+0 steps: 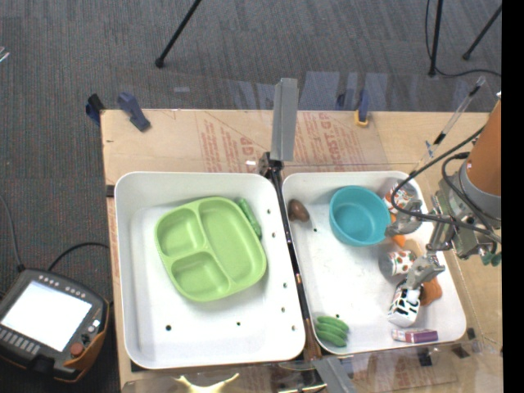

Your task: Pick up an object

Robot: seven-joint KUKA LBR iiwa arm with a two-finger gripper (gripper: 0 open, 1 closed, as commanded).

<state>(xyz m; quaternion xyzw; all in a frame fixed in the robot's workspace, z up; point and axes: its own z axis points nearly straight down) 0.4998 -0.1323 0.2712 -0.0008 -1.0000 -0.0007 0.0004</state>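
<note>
At the right edge of the right bin (372, 344), the gripper (420, 270) hangs just above a small black-and-white toy (404, 304); whether its jaws are parted or closed cannot be told. The toy lies near an orange piece (431, 289) and a spotted cup (399, 262). Judged light, rigid and smooth; best pinched across its narrow body. A teal bowl (359, 216) sits well apart.

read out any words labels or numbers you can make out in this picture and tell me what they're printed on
Red lettering on the bench board: printed, but seen upside down and too blurred to read.
Handheld pendant screen: glaring white, nothing legible.
Small tube in the right bin: any label too small to read.
Green tray, blue bowl: no markings visible.
</note>
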